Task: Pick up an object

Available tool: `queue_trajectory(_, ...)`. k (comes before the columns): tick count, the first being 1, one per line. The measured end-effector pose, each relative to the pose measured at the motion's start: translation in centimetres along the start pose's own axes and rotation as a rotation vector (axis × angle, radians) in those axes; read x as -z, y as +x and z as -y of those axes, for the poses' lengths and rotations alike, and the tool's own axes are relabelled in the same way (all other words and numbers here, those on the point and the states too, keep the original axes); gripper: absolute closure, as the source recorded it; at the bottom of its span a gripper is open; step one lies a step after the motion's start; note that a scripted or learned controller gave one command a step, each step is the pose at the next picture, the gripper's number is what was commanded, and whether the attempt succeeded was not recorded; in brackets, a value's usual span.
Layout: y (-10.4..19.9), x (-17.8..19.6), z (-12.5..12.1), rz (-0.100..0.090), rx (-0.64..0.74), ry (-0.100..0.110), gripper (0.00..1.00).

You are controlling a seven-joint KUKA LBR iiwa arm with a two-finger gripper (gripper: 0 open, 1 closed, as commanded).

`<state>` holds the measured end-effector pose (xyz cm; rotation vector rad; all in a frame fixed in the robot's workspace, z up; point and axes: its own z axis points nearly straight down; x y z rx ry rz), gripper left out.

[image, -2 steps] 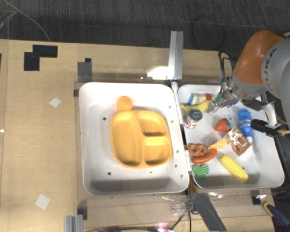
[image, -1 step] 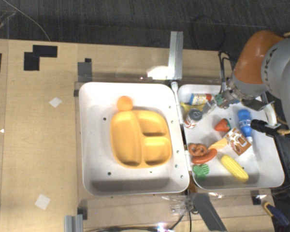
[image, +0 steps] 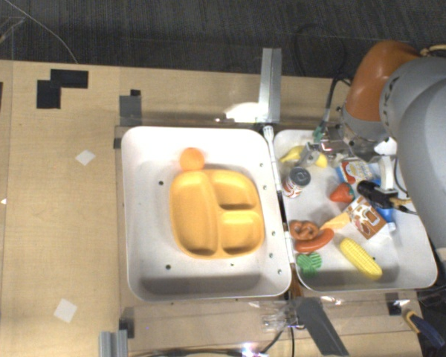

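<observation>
Grey metal and tangled cabling make up the gripper (image: 321, 144), which sits low over the upper left part of the right bin (image: 424, 270), at the end of the arm (image: 424, 132) that reaches in from the right of the frame with its orange band (image: 372, 80) above. Whether the gripper is open or closed cannot be told from this angle, and nothing can be seen held in it.

Just left of the gripper lies a yellow banana-like piece (image: 291, 155), against the bin's upper left corner. Below that stands a small can (image: 298, 179) with a grey top, near the bin's left wall. To the lower right of the gripper are a red-and-white packet (image: 353, 171) and a small red piece (image: 342, 193) just beneath it.

Further down the frame, a brown-and-white carton (image: 366, 220) lies tilted near the middle of the bin, with a pale yellow wedge (image: 334, 221) touching its left side. Left of these, a brown pretzel (image: 304, 230) rests on a red sausage (image: 317, 241), and a green ridged piece (image: 308, 261) lies just below them. A yellow corn cob (image: 360, 259) lies slanted near the bin's lower edge.

In the left bin (image: 145, 222), well apart from the gripper, a yellow divided tray (image: 214, 213) fills the middle, and an orange ball (image: 192, 158) touches its upper left rim.
</observation>
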<state>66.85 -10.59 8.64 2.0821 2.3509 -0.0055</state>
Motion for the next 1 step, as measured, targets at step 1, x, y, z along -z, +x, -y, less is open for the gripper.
queue_trajectory(1,-0.01,1.32,-0.12,0.003,0.009,-0.001,1.0)
